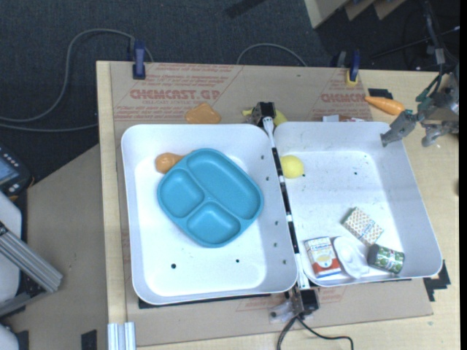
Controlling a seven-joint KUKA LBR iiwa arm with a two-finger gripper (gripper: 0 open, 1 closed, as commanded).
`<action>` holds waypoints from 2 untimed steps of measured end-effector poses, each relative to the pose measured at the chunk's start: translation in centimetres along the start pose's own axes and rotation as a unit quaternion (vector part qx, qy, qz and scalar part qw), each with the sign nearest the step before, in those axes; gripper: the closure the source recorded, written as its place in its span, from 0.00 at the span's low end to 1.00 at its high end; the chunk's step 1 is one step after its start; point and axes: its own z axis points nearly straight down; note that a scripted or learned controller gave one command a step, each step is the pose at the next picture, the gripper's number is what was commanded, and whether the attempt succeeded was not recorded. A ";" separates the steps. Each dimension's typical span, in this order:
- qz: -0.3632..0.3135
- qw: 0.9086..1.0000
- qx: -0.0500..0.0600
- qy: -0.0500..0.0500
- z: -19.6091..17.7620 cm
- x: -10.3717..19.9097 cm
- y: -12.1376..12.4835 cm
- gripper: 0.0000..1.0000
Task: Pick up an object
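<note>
Nearest the camera, along the front edge of the right bin (408, 195), lie the likeliest things to pick: a small red-and-white carton (322, 257), a crumpled white wrapper (352, 257) just beside it, and a dark green can (386, 259) on its side near the front right corner. A little further back rests a checkered packet (363, 225), apart from the others. In the left bin (139, 217) a blue divided tray (210, 196) takes up the middle, with an orange lump (167, 162) touching its far left rim. A yellow ball (292, 167) sits against the dividing wall, on the right bin's side. Beyond the bins, an orange carrot-like piece (385, 106) and a tan lump (202, 113) lie on the bench. The gripper (430, 119) hangs at the far right corner, above the right bin's rim, with nothing visible between its fingers; whether it is released or clenched I cannot tell. The task seems to be at its approach step, no object yet chosen or touched. The next move calls for travelling over one object, probably the packet or the ball since each lies alone, and descending squarely onto it.
</note>
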 end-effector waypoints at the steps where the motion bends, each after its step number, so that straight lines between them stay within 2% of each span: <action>1: 0.003 1.000 0.008 0.004 11.5 -0.4 -10.8 0.00; 2: -0.004 1.000 -0.006 -0.001 12.8 1.0 4.1 0.00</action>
